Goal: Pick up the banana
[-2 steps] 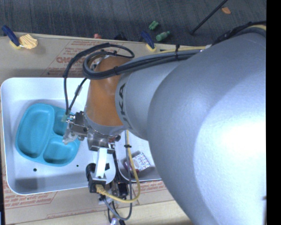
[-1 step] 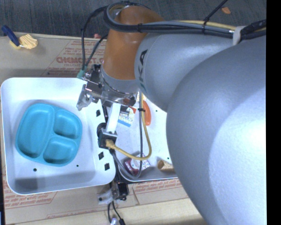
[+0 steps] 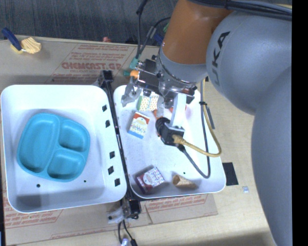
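My gripper [image 3: 145, 101] hangs low over the far end of the right bin [image 3: 215, 176]. Its two silver fingers [image 3: 127, 97] stand apart, so it is open. Between the fingertips lies a small pale item with a green and white checked pattern [image 3: 148, 104]; I cannot tell whether the fingers touch it. Just in front of the gripper a small red, white and blue box [image 3: 138, 124] lies on the bin floor. The wrist and the grey arm hide the far right part of this bin.
A dark red packet [image 3: 150, 180] and a tan lump [image 3: 184, 181] lie at the right bin's near edge. The left bin [image 3: 10, 101] holds a blue compartment tray [image 3: 54, 146]. A yellow and blue item [image 3: 27, 45] lies on the cardboard at the far left.
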Available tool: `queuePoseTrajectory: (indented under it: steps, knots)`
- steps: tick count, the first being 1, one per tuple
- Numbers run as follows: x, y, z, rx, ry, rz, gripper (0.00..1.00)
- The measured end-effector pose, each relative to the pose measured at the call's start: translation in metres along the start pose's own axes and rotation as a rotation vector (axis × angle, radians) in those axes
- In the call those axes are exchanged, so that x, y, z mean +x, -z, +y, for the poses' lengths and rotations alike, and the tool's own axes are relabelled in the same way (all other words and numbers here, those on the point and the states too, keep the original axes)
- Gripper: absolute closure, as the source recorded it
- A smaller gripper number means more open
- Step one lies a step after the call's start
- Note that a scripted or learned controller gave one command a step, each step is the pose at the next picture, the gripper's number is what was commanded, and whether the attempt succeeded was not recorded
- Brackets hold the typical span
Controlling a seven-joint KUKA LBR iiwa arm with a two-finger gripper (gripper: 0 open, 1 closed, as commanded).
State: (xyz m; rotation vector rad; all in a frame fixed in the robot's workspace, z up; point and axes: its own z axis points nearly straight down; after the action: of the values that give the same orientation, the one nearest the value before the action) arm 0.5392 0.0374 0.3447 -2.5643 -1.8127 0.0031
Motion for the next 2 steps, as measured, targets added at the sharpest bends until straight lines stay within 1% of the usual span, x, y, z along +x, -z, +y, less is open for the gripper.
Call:
queuePoseTrajectory:
  steps: [1, 2]
  knots:
    - [0.06, 0.006, -0.037, 0.001, -0.399, -0.001, 0.0]
    - [0.014, -0.046, -0.051, 0.005, -0.626, -0.002, 0.0]
